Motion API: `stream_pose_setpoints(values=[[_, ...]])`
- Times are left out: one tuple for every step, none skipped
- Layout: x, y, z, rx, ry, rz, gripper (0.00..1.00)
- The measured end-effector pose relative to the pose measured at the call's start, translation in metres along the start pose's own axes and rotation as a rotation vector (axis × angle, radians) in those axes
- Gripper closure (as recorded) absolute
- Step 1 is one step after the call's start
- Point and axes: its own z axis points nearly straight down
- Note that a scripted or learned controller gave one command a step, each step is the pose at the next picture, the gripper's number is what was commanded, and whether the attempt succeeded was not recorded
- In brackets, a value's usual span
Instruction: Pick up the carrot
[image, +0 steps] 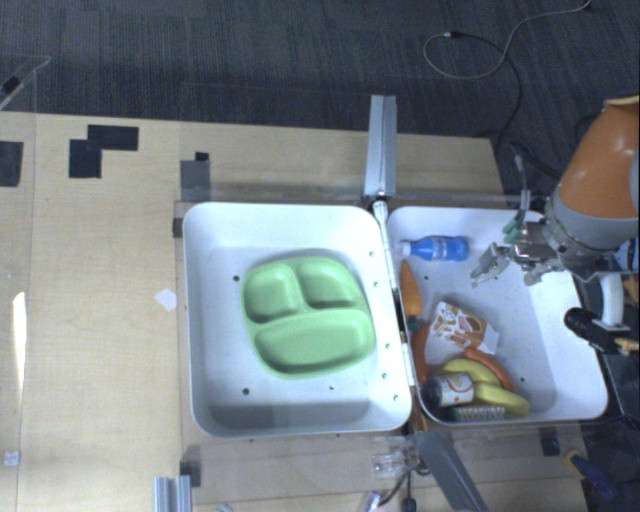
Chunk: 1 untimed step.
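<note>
**Pincer above the right bin, carrot against the divider wall**

The arm (600, 190) reaches in from the right, its orange band over the far right corner of the right bin (560, 330). The pincer (497, 262) hangs over the far half of that bin with its fingers spread and nothing between them. Just beside it, towards the far left corner, lies a blue bottle (437, 248) on its side. The carrot (410, 290) lies along the bin's left wall, just below the bottle, well apart from the pincer. Nearer the front sit a printed snack packet (458, 328), a banana (490, 385) and a dark can (450, 392) in the front left corner. The left bin (210, 330) holds a green divided plate (308, 315) at its middle.
</note>
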Motion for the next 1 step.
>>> stream_pose_setpoints(values=[[0.0174,-0.0287,0.0736,-0.027,-0.001,0.129,0.0]])
